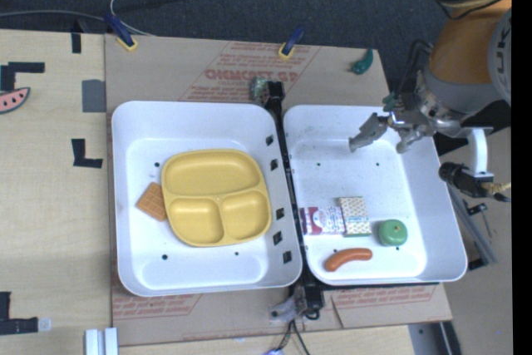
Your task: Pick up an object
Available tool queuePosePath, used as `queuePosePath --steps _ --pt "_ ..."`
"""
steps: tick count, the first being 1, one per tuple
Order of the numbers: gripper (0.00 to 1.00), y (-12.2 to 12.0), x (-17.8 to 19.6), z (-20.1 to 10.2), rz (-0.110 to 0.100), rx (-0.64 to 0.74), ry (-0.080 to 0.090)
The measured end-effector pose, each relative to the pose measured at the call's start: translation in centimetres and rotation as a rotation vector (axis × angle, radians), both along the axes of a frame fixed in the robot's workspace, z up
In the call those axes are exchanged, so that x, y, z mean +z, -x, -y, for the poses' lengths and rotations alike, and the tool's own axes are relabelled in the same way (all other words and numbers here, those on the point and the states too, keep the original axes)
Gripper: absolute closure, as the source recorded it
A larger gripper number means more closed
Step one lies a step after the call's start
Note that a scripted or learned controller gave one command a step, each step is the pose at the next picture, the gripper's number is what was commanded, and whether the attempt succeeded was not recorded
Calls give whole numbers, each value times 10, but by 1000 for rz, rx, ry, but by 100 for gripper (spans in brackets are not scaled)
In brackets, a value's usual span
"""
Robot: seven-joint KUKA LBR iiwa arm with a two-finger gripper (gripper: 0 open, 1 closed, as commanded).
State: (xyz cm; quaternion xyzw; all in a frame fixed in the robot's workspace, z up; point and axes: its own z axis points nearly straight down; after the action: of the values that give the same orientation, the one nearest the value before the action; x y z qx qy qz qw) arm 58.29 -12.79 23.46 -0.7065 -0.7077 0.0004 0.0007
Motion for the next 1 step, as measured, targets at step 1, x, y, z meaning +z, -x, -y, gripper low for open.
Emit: queuePosePath --steps 1 --pt "0 29 -149 0 1 -1 -1"
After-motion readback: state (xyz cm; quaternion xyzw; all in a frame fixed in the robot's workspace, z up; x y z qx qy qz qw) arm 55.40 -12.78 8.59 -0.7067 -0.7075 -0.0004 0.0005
